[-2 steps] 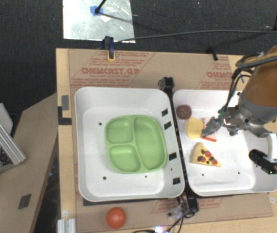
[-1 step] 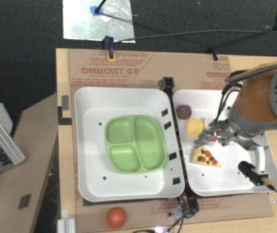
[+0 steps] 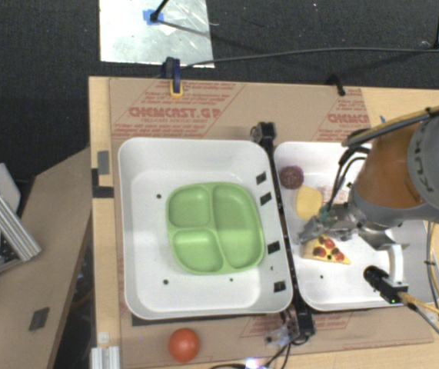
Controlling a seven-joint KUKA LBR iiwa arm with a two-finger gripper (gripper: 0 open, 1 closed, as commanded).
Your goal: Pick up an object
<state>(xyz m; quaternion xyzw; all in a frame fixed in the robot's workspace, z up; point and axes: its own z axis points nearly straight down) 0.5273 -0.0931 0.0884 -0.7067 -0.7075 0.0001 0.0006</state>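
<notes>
Overhead view of a counter (image 3: 227, 102) bearing two shallow white bins side by side. The left bin (image 3: 138, 206) contains a green divided plate (image 3: 214, 228) with four compartments. The right bin (image 3: 338, 290) contains three small toy foods grouped near its left wall: a dark purple round piece (image 3: 291, 177) farthest from the viewer, a yellow piece (image 3: 308, 202) just below it, and a pizza slice (image 3: 327, 250) nearest the viewer, its long axis running roughly left to right with the tip pointing right. The arm (image 3: 404, 175), grey with an orange band, reaches in from the right and hangs over the right bin. The claw (image 3: 320, 223) sits between the yellow piece and the pizza slice, close to both; whether its tips are spread or pressed together cannot be told at this angle, and nothing is visibly pinched between them. The relation that likely governs the next move: the pizza slice lies just toward the viewer from the claw and the yellow piece just away from it, so either is a plausible candidate, needing only a short shift before descent. An orange-red ball (image 3: 184, 344) rests on the counter outside the bins, near the front edge, well apart from the claw.
</notes>
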